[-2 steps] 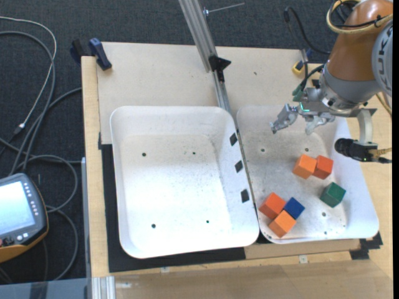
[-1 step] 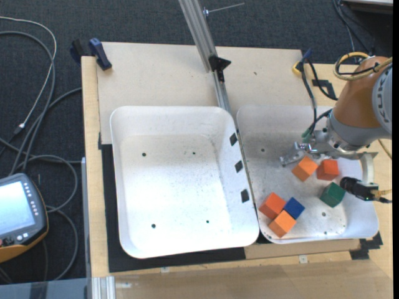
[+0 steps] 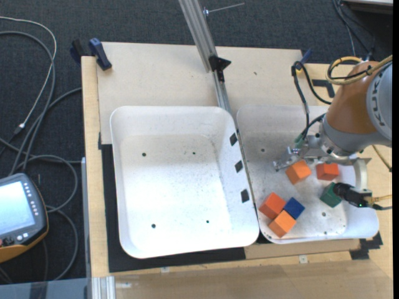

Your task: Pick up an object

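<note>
Though whether it grips anything cannot be told, the hand (image 3: 298,156) low in the right bin (image 3: 262,136), just above an orange block (image 3: 298,172).

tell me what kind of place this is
Likely a robotics lab test bench: a grey and orange arm reaches over two white bins, coloured blocks lie in one, and a teach pendant rests nearby.

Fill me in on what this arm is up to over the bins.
The KUKA arm reaches in from the right over the right bin, with its gripper low beside an orange block. Nothing visibly sits between its fingers. More blocks lie nearby: a red one, a green one, and a cluster of red-orange, blue and orange. The left bin sits alongside.
</note>
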`<state>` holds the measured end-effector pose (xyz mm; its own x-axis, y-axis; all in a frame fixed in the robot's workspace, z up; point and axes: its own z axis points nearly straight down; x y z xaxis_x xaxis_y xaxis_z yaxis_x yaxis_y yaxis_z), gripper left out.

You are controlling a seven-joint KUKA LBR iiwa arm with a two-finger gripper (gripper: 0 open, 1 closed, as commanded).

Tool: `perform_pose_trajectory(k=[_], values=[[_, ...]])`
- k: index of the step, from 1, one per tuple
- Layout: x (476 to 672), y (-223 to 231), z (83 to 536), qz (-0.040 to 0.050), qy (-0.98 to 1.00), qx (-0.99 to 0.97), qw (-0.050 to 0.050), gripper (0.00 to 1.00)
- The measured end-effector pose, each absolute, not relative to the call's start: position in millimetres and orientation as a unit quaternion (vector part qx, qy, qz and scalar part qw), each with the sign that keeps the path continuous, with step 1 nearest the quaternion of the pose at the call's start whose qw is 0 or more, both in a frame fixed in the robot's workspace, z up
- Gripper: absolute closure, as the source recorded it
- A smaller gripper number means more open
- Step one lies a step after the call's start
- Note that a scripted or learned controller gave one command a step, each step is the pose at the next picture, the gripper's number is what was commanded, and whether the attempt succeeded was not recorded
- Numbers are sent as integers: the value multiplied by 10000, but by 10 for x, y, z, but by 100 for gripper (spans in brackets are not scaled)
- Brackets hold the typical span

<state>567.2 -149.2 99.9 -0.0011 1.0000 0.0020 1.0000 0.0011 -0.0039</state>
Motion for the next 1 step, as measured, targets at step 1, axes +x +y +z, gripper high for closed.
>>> perform_pose_trajectory(k=[1], values=[[5685, -1497, 1105, -6, -7070, -7072, 6, 100]])
